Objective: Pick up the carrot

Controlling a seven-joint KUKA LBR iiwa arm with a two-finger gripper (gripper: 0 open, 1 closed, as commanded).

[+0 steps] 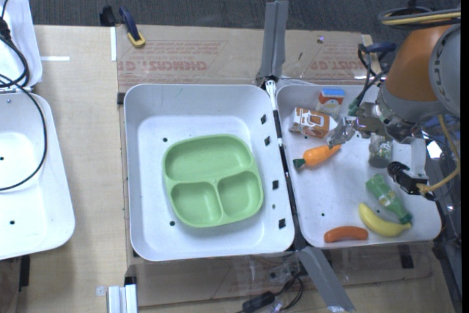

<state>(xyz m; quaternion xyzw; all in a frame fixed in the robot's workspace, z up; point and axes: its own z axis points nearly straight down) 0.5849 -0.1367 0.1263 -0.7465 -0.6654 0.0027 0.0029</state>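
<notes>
The orange carrot, with a green stub at its left end, lies tilted in the right bin near that bin's left wall. My gripper hangs just above and to the right of the carrot's thick end, close to it or touching it. The arm's grey body and orange band reach in from the right and hide part of the bin's far right side.
Near the carrot are a small brown-and-white carton and a blue-and-orange box. A green bottle, a banana and a red sausage lie at the front right. A green divided plate sits in the left bin.
</notes>
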